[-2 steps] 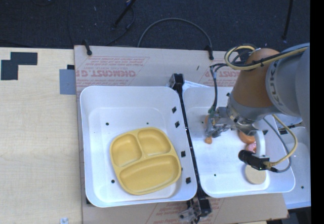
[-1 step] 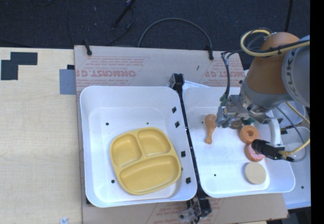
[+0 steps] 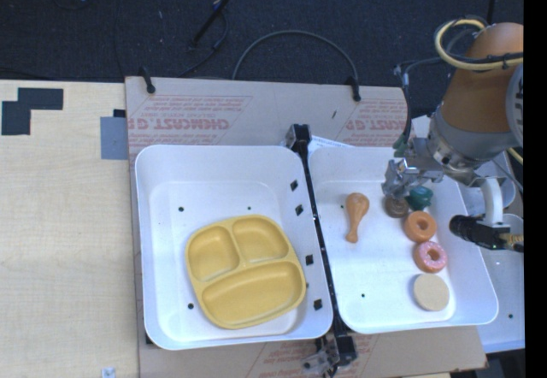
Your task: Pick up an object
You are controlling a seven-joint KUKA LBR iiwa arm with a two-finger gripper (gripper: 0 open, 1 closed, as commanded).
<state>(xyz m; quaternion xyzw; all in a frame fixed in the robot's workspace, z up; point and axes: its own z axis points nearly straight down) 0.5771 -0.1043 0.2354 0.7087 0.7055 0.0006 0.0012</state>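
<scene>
Cream disc [image 3: 431,292] nearest; pink donut [image 3: 431,256], orange donut [image 3: 420,226] beside gripper [image 3: 399,197]; grip state unclear.

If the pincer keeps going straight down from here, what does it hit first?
Most likely the small brown and teal object directly under the pincer, near the right bin's far side. Height above it is unclear from this slanted view, so it may already be touching.

Even overhead light from where I sit, white bins [image 3: 224,171] bright but not blown out. Soft short shadows beside the yellow divided plate [image 3: 246,271]. Floor behind goes near black. Slightly soft, low-res overall.
</scene>
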